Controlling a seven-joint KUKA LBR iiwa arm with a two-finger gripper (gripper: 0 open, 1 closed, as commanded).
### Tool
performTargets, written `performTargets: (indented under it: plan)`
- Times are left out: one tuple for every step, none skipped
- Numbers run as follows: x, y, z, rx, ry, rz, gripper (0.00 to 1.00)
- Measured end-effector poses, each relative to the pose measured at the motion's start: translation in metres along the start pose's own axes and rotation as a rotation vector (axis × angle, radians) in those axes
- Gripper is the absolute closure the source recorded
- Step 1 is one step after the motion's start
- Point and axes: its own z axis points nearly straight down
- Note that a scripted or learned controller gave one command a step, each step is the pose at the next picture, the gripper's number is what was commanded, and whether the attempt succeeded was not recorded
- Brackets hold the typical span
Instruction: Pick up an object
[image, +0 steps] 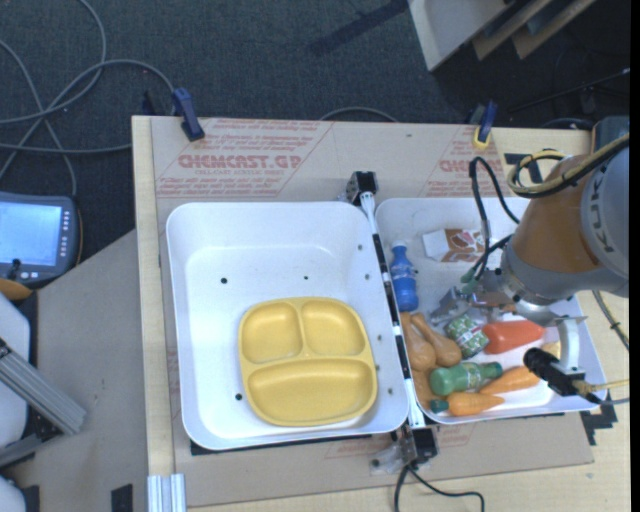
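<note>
The right bin (400, 212) holds a heap of small things. My gripper (468, 296) is lowered into it, just above a crumpled green packet (464, 330) and beside a red-orange carrot-like piece (512, 335). A blue bottle (403, 278) lies along the bin's left wall. A white and brown packet (452, 243) rests at the back. Toward the front lie a tan gourd (430, 342), a green bottle (462, 378) and two orange carrots (512, 380) (472, 403). Nothing is seen held.
The left bin (200, 240) holds a yellow divided plate (305, 358) toward its front. A dividing rim (385, 290) runs between the two bins. The grey arm with its orange band (555, 235) covers the right bin's far right side.
</note>
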Motion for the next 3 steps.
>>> performTargets:
  plan:
    - [0.037,-0.025,0.0,-0.005,-0.004,-0.001,0.0]
    - [-0.037,-0.062,-0.036,-0.006,-0.007,0.008,0.0]
    - [0.038,-0.014,-0.001,-0.01,-0.006,-0.006,0.0]
